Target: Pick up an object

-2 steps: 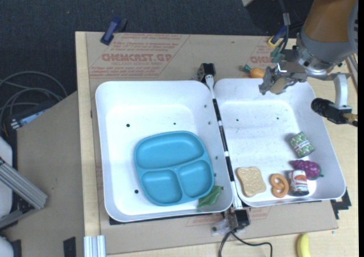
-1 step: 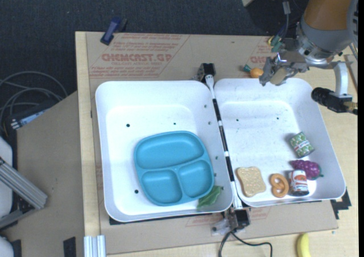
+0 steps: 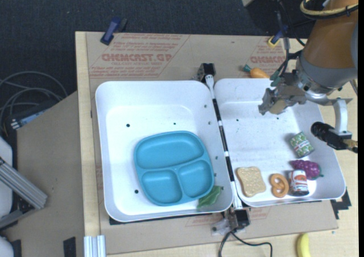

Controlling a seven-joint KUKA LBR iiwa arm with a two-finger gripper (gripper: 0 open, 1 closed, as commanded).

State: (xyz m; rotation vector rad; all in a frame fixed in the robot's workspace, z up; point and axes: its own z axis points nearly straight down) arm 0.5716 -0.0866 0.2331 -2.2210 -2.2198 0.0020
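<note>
1. a dark carpeted floor surrounds a brown paper-covered bench, its sheet printed in red with "chemcast gp" beside the left bin and again, partly hidden, near the far right corner.
2. two shallow white plastic bins sit side by side: the left bin holds a blue three-compartment plastic tray, with a small green leaf-shaped toy just beside the tray's near right corner.
3. the right bin carries a row of toy foods along its near edge: a tan slice of bread, a brown pretzel, a small red-and-white labelled can whose writing is too small to read, and a purple bunch of grapes; a green patterned can lies a little farther back.
4. the grey two-finger gripper hangs over the far part of the right bin, well apart from the food items near the front; whether its fingers are open or closed cannot be told, and nothing is seen between them.
</note>
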